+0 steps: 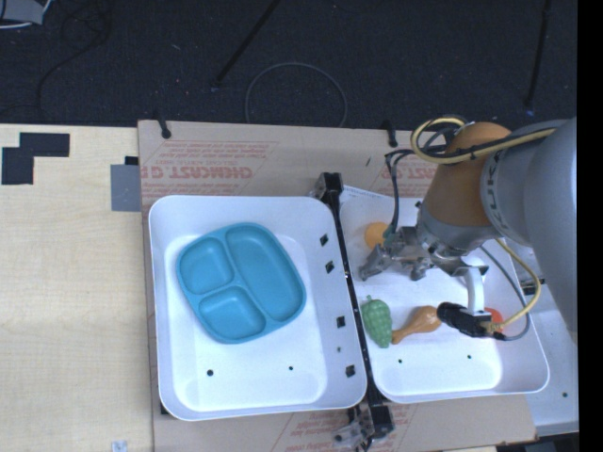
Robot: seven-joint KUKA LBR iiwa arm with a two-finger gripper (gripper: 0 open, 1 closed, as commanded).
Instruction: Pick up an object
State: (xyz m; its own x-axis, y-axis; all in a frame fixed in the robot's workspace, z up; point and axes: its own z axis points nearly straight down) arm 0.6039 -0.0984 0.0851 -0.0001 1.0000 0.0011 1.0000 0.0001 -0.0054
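Arm is reaching into the right bin (528, 384) from the right; gripper (396, 257) is hanging low near that bin's left wall, finger spread can't be told. Green object (378, 321) is lying by the left wall, touching an orange drumstick-shaped toy (416, 324). Blue divided plate (241, 282) is sitting in the left bin (188, 394).

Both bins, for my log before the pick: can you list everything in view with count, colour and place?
bins: 2, white, side by side on the bench
divided plate: 1, blue, three compartments, in the left bin
green toy: 1, green, right bin, near the divider
tan toy: 1, tan-orange, club-shaped, right bin, beside the green toy
small orange item: 1, orange, right bin, partly hidden by the gripper
arm: 1, grey with orange band, over the right bin
gripper: 1, grey, low in the right bin
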